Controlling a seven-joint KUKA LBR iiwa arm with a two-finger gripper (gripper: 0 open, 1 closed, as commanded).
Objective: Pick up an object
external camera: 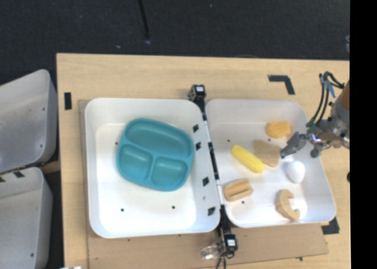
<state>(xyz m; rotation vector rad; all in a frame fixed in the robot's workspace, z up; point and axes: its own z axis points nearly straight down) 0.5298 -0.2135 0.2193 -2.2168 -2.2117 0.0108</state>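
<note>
Shallow white bins: I count two, the left bin [94, 203] and the right bin [321, 203].
Teal plastic plates with three compartments: I see one [155, 153].
Yellow corn cobs: one [247, 159].
Orange ridged pieces: one [278, 129].
Tan flat wedges: one [268, 153].
White eggs: one [294, 171].
Brown hot-dog buns: one [238, 189].
Tan curved pieces: one [287, 204].

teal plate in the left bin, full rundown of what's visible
The teal plate is a rounded-square divided tray, plastic by its look, with three compartments: one long section along its upper side and two smaller ones below. It lies flat and face up, turned slightly askew, near the middle of the left bin. Its compartments hold nothing, and only the bin floor touches it.
</note>
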